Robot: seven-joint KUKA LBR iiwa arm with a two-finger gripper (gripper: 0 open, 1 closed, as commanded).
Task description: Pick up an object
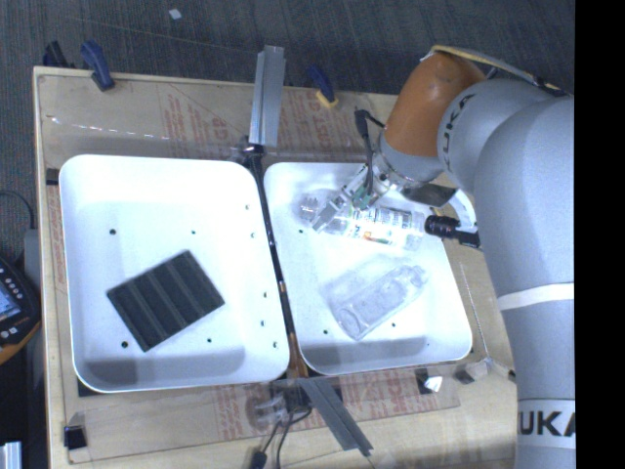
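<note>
Far left edge: a handheld device with a lit screen (12,304) lay off the bench, partly cut by the frame.
Bench: a wooden board (146,115) with red printing carried both bins; blue clamps (96,64) sat on its far edge.
Left bin (88,189): white and shallow; a dark ribbed rectangular pad (165,299) lay flat in its near half, turned at an angle to the walls.
Divider: a grey metal bar (266,96) ran toward the seam where the two bins met.
Right bin (444,335): also white; a clear plastic bottle (376,299) lay on its side near the middle, tilted, well apart from the pad.
Far part of right bin: a small clear packet with red and green print (386,226) lay just beside the gripper.
Gripper (327,211): it was low over the far left part of the right bin, near the packet; whether it was open or closed I could not tell.
Arm (518,193): grey, with the orange band (430,101) above the wrist, it reached in from the right over the bin's far corner.
</note>
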